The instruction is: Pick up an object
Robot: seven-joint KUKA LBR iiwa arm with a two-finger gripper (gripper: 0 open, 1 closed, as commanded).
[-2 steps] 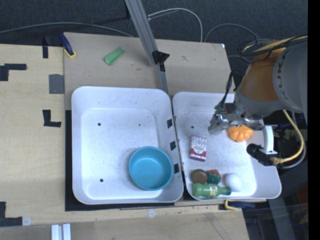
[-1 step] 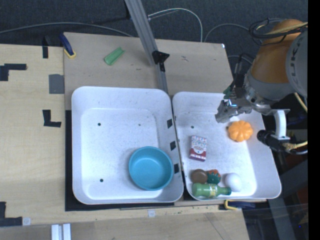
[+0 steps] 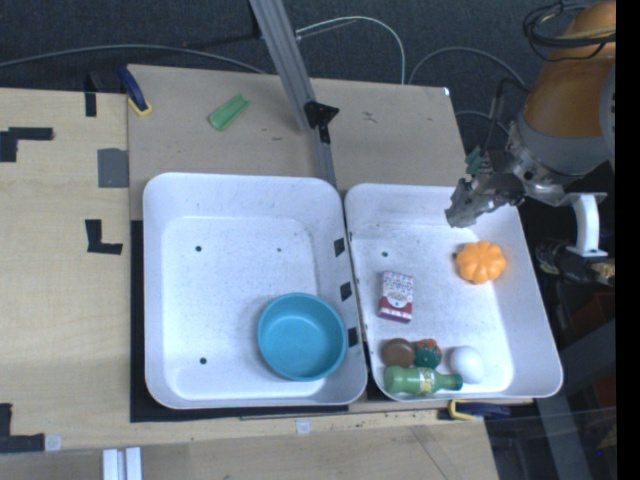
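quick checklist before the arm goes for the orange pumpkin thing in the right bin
1. Target in view: ok. The orange pumpkin lies unobstructed in the right bin.
2. Space around target: ok. The red carton and the cluster by the bin's near edge, green bottle and white egg, sit apart from it.
3. Gripper position: not ok. It is over the bin's far side, up and left of the pumpkin in the camera view, not above it.
4. Jaws ready: cannot tell, too blurred.
5. Nothing carried: cannot tell, for the same reason.
6. Blue bowl out of the way: ok, it sits in the left bin.
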